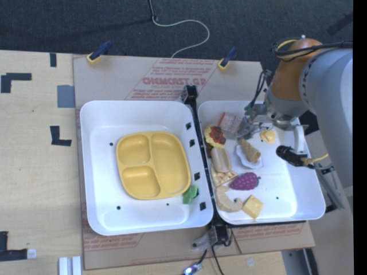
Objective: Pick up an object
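A grey robot arm with an orange band (289,67) reaches in from the right over the right-hand white bin (298,202), its gripper (252,122) lowered near the bin's upper middle. Whether the fingers are spread or pressed together cannot be told; nothing is seen held between them.

Toy food crowds the right bin's left half. A pizza slice (216,135) lies against the wall shared with the left bin, a pale packet (229,122) just above and beside it. Below the gripper sits a cone-shaped piece (249,151) on a small white dish (255,162), and a small yellow piece (267,135) lies just right of the gripper. A bread-like piece (220,160) hugs the shared wall; under it lie purple grapes (245,181), a tan curved piece (226,202) and a yellow cheese wedge (252,206) near the front edge. The bin's right half shows bare floor.

The left-hand white bin (97,171) holds a yellow divided plate (153,165) in its middle, with open floor around it. A small green piece (190,195) rests near the plate's lower right corner, close to the shared wall. Both bins sit on brown cardboard (166,79) on the tabletop (34,171).
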Tool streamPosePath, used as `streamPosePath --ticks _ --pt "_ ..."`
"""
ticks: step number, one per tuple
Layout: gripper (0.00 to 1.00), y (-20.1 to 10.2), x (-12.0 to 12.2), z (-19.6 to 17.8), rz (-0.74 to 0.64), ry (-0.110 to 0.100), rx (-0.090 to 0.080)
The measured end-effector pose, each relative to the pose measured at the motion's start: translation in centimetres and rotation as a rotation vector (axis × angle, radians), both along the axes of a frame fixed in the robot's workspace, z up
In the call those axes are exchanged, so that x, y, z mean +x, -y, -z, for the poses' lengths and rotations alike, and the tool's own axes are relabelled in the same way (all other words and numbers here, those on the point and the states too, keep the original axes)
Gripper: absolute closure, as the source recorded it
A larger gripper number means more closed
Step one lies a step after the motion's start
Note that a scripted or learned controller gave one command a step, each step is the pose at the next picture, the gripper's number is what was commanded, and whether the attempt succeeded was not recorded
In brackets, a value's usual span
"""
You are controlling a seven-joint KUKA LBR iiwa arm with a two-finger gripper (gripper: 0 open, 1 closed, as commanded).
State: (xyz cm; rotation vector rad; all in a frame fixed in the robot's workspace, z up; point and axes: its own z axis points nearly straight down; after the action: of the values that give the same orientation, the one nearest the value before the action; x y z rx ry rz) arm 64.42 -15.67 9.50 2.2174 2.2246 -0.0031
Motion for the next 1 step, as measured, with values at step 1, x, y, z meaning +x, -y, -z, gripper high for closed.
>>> streamPosePath --ticks 1 --pt "1.0 -0.21 -0.66 -5.99 0.002 0.005 0.001"
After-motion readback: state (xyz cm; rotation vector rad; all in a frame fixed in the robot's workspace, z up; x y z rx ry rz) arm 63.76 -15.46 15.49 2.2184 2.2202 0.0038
